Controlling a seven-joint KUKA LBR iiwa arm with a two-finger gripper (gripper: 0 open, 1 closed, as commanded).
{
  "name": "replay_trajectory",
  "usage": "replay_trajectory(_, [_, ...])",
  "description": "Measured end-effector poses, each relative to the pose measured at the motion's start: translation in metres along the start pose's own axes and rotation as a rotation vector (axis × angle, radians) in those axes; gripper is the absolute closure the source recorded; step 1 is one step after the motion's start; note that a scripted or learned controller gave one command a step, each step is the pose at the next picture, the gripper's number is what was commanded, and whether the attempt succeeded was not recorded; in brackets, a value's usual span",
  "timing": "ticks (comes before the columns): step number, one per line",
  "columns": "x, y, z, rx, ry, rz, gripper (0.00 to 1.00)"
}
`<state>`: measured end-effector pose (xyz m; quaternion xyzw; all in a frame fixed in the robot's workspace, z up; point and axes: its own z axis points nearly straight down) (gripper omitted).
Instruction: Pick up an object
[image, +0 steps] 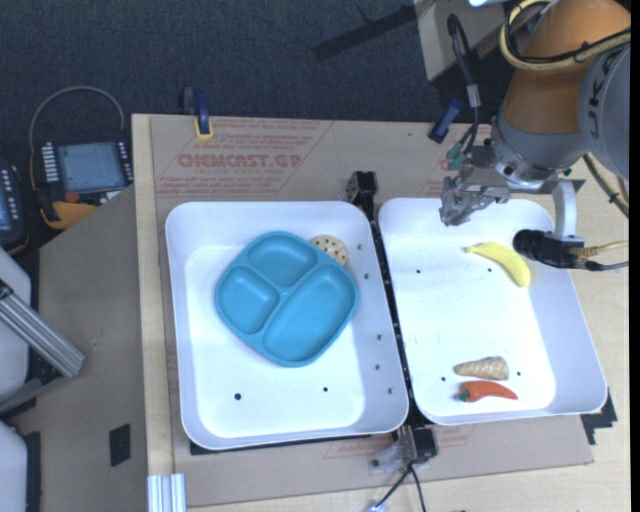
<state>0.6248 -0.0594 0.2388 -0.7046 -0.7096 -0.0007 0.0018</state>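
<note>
While nothing is seen held by the arm, the task must be judged as hardly begun: the gripper (458, 212) is placed over the upper left corner of the right bin (430, 330), and under it only the white floor of the bin is seen. Whether the jaws are spread or pressed together cannot be told from this slanted view, because they are small and dark against the wrist. Three things that could be picked are lying in the right bin: a yellow banana (503, 262) just to the right of the gripper and a little lower, near it but apart from it, and, well apart at the lower edge, a pale cone-shaped piece (482, 369) with a red pepper (487, 392) just beside it. In the left bin (200, 330) a blue divided plate (287, 297) is resting, and a round cookie (329, 246) is partly hidden behind its upper rim. What is left, as it is judged, is everything: an object must be chosen, reached, closed upon and lifted, and the banana is the nearest one
</note>
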Motion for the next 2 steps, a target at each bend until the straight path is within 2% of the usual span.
replay_trajectory(1, [0.063, 0.000, 0.007, 0.001, 0.000, 0.000, 1.00])
replay_trajectory(2, [0.107, -0.003, 0.011, 0.002, -0.001, 0.002, 1.00])
